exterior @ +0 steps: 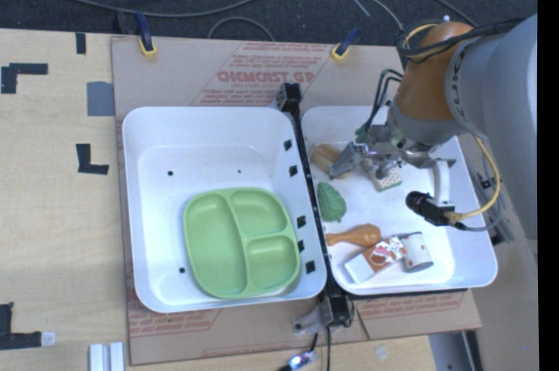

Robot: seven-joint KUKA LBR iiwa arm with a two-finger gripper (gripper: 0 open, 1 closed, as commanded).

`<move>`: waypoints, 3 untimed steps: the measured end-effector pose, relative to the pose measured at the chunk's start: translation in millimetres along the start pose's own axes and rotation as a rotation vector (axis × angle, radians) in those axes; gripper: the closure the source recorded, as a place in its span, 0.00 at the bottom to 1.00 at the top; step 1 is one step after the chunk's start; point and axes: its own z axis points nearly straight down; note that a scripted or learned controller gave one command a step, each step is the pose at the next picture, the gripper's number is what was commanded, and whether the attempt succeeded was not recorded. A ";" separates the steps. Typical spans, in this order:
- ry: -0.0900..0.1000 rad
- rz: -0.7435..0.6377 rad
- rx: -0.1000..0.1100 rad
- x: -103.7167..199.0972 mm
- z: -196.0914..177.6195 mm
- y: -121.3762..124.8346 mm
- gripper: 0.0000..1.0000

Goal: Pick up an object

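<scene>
At the near edge of the right bin (472, 273) lie a small packet with a red and white label (377, 257) and, touching its right end, a little can on its side (417, 252). Just behind them rests an orange gourd-shaped toy (354, 236), its thin end pointing toward the divider between the bins. Farther back, close to that divider, sits a green leafy piece (332, 202). In the left bin (140, 186) a light green divided plate (243, 242) lies flat in the near half. Deeper in the right bin the hand (349, 161) reaches down from the right, its dark fingers spread apart with nothing between them, just beside a tan block (326, 155); a small speckled cube (388, 179) lies under the wrist. Both bins rest on a cardboard sheet (253, 72) on the tabletop (52, 212), clamped at its far edge.
</scene>
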 end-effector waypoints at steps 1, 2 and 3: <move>-0.001 -0.001 -0.006 0.7 32.8 0.0 0.00; -0.002 -0.002 -0.008 0.7 20.4 0.9 1.00; 0.000 0.000 -0.009 1.0 -23.8 -5.2 1.00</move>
